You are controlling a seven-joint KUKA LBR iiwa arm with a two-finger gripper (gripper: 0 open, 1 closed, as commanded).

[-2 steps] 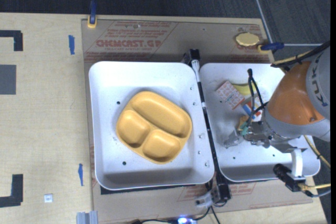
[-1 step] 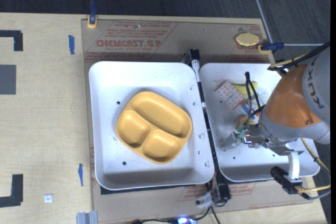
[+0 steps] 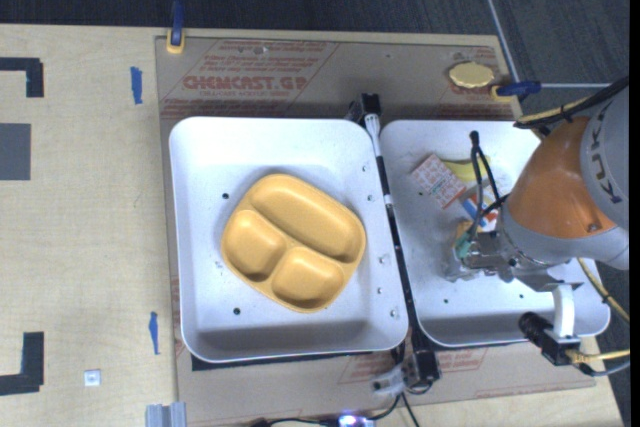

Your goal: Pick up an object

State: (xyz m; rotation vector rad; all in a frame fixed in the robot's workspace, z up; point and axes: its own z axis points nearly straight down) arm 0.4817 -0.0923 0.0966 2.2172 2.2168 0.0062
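Observation:
My gripper (image 3: pixel 473 255) reaches down into the right bin (image 3: pixel 440 315), near its middle, under the grey wrist and orange band. Right beside it lies a small cluster of coloured items (image 3: pixel 468 218), partly hidden by the arm and its cables. A white packet with red print (image 3: pixel 433 177) lies further back in the same bin, with a yellow object (image 3: pixel 462 168) just behind it. A large yellow three-compartment tray (image 3: pixel 291 240) lies upside down in the left bin (image 3: pixel 195 215).
The two bins meet at a black divider strip (image 3: pixel 385 205). A round tan disc (image 3: pixel 471 74) and a blue clip (image 3: pixel 515 89) sit on the cardboard behind the right bin. Cables hang near the bench's front right corner (image 3: pixel 560 340).

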